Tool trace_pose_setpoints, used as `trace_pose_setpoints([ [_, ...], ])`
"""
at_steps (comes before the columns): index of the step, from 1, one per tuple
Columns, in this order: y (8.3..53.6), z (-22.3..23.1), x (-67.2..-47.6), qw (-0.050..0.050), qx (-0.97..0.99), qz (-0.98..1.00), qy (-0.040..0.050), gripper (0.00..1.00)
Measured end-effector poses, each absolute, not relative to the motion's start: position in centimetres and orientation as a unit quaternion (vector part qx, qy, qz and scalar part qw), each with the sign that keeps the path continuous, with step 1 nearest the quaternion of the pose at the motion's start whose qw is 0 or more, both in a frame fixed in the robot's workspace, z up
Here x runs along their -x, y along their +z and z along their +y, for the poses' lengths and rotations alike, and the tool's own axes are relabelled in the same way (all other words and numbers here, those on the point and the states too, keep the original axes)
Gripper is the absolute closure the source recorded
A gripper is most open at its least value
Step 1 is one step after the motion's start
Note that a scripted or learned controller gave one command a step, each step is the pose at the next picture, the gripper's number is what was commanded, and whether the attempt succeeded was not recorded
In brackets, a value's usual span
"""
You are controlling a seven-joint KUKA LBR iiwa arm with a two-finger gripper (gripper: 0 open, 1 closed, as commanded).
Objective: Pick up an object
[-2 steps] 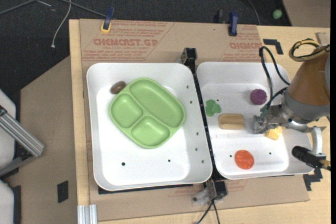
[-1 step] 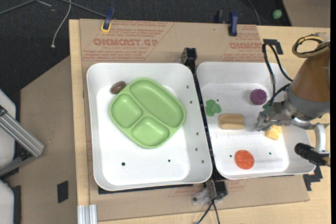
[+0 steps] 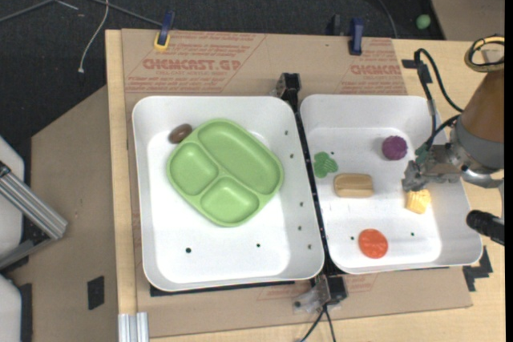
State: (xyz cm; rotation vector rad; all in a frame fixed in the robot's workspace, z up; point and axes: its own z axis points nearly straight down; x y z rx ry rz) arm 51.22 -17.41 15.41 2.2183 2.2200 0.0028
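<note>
My gripper (image 3: 418, 175) hangs low at the right side of the right bin (image 3: 401, 252), its dark body tilted toward the bin floor. Just below it lies a small yellow wedge (image 3: 418, 202), touching or nearly touching the gripper's lower end. A purple round piece (image 3: 393, 146) sits up and to the left of the gripper. Further left lie a tan oblong piece (image 3: 353, 185) and a small green leafy piece (image 3: 324, 164). An orange-red round piece (image 3: 373, 243) rests near the bin's front edge.
The left bin (image 3: 160, 252) holds a green divided plate (image 3: 226, 171) with a small brown piece (image 3: 180, 133) beside its upper left rim. A black cable (image 3: 430, 96) runs down to the arm over the right bin's far right corner.
</note>
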Motion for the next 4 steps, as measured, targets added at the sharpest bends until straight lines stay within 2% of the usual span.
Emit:
trace_pose_setpoints([
  [2,25.2,-18.7,-51.3,0.003,-0.707,0.708,0.0013,1.00],
  [3,28.0,-18.7,-51.4,0.002,-0.707,0.708,0.0008,1.00],
  [4,26.4,-13.8,-53.0,-0.001,-0.706,0.708,-0.0002,1.00],
])
